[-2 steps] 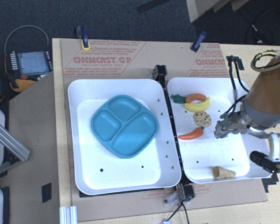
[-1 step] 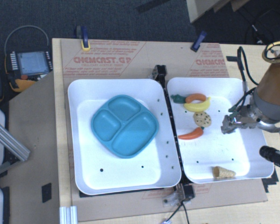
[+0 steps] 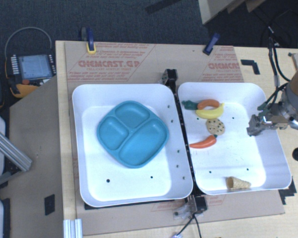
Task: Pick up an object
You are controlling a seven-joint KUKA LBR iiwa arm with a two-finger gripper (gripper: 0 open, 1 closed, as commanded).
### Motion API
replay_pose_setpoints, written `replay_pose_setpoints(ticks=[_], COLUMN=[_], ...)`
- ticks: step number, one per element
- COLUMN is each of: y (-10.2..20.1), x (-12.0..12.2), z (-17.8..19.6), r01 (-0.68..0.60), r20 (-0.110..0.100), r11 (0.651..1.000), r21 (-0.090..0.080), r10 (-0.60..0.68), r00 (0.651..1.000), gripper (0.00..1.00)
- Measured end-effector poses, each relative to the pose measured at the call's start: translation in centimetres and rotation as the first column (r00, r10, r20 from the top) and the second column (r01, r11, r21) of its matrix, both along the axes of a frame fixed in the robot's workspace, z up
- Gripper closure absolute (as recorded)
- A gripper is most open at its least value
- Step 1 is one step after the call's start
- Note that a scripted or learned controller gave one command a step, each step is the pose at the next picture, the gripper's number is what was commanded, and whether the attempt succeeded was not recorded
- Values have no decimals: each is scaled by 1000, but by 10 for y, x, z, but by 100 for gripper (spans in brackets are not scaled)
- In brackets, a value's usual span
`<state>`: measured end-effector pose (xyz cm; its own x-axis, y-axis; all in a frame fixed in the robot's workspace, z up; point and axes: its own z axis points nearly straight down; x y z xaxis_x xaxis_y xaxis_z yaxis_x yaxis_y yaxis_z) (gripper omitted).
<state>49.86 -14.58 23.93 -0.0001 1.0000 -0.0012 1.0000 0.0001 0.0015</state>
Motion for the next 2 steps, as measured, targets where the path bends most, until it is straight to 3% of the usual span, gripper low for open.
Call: replay_pose_setpoints(ticks=[2], y=[125], x=[14], z=[-8], r01=[-7], r20=[-2], r11=[1000], r21=[3], r10=[7], r00=[1000], gripper=[100])
